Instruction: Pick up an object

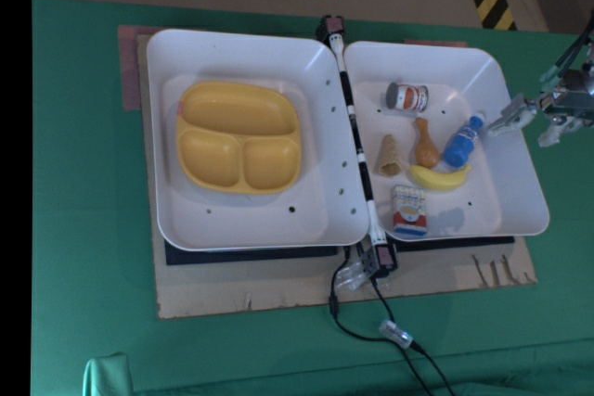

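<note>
Gripper (532, 121) hovers at the right bin's (520, 190) right rim, fingers apart, holding nothing; bottle (462, 142) lies near.

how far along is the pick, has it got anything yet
Nothing looks picked yet. The can, chicken drumstick, ice cream cone, blue bottle, banana and small carton all lie in the right bin. The hand hangs at that bin's right edge with nothing between its fingers. Reaching in, grasping and lifting remain.

Open hand (531, 120) hovers beside blue bottle (462, 142) in right bin (522, 199).
</note>
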Motion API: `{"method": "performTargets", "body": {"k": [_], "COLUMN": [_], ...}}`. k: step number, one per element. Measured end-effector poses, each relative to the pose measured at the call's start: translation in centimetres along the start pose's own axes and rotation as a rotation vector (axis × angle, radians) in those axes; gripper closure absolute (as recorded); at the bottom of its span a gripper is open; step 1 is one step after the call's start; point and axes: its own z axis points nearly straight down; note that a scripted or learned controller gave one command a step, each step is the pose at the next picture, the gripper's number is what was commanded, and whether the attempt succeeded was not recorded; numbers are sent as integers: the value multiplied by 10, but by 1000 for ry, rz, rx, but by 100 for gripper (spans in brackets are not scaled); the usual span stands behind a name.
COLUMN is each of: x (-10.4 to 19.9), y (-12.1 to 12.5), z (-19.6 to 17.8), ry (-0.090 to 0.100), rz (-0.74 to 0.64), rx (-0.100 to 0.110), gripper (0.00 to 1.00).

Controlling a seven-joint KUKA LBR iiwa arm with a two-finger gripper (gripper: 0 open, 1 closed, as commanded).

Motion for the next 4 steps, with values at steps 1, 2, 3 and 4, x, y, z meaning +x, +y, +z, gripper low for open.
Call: {"method": "performTargets", "body": {"k": [1, 2, 3, 4], "x": [20, 16, 23, 23], "y": [8, 11, 143, 143], "z": [192, 177, 194, 195], "ry": [-1, -10, -3, -2], "rz": [-1, 8, -4, -4], "rx": [-4, -17, -12, -9], "gripper": [0, 100, 100, 0]}}
